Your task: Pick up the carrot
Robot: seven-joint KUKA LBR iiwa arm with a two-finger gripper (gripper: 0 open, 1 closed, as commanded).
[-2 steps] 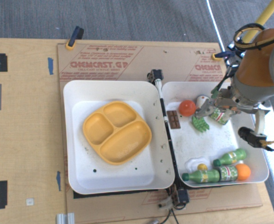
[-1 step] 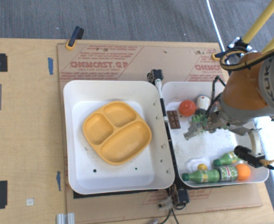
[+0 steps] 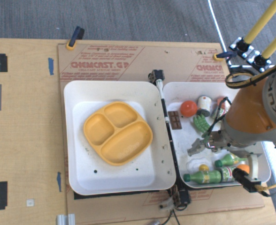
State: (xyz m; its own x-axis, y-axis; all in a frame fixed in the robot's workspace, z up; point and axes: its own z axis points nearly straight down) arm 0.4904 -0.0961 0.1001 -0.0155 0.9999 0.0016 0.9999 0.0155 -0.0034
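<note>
Your pincer (image 3: pixel 200 146) hangs low over the right bin (image 3: pixel 184 139), with the grey and orange arm (image 3: pixel 253 114) bulking in behind it, and from this angle you can't tell whether it is spread or pressed together; nothing shows clearly in its grip

Now the carrot (image 3: pixel 243 167): look well off to the pincer's right and a little nearer the front rim, where a small orange piece peeks out from under the arm. It seems to be your target, mostly hidden, sitting just beside the small green bottle (image 3: pixel 229 161) and apart from the pincer

Just past the pincer, towards the back wall, you have a green toy (image 3: pixel 201 123), then the red ball (image 3: pixel 188 108) and a white cylinder (image 3: pixel 204 102) side by side. To its left lies the brown chocolate bar (image 3: pixel 174 120), near the wall between the bins. Right in front of the pincer sits a fried egg (image 3: pixel 201 166), and beyond that the long green bottle (image 3: pixel 208 176) lies flat along the front rim

Far to the pincer's left, across the divider, the left bin (image 3: pixel 77 139) carries a yellow divided plate (image 3: pixel 118 133), and both bins rest on your table (image 3: pixel 25 125)
</note>
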